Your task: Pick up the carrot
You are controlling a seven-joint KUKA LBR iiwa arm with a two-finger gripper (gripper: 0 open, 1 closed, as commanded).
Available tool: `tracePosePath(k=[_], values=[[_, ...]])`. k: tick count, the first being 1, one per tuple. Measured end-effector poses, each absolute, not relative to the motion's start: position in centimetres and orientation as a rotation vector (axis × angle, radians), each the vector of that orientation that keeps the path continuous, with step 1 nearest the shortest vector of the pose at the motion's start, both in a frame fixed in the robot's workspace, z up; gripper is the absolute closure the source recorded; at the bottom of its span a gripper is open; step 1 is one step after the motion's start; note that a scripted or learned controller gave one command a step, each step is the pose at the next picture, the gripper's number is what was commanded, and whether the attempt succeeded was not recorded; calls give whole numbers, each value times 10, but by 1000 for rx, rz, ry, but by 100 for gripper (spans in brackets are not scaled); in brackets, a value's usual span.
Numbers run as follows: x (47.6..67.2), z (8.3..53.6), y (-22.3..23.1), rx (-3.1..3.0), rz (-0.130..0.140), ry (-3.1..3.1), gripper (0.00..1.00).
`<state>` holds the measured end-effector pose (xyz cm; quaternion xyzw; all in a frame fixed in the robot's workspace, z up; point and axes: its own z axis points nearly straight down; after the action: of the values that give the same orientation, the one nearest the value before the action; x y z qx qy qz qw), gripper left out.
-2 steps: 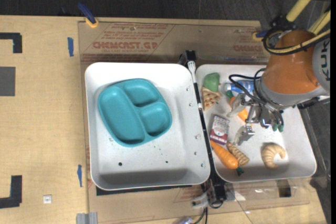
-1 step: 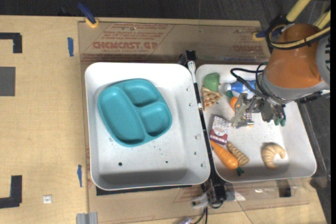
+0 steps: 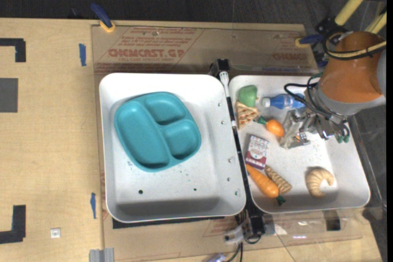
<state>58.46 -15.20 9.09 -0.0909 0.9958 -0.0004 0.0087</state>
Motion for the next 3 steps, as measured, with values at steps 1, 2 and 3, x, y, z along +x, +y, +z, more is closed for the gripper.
tracePosePath(k=[1,2,3], values=[[640,91,-94,-482,0,3085,100],[637,89,-99,-477,-4,3097,0],[642,105,-98,-472,-5,3079,100]])
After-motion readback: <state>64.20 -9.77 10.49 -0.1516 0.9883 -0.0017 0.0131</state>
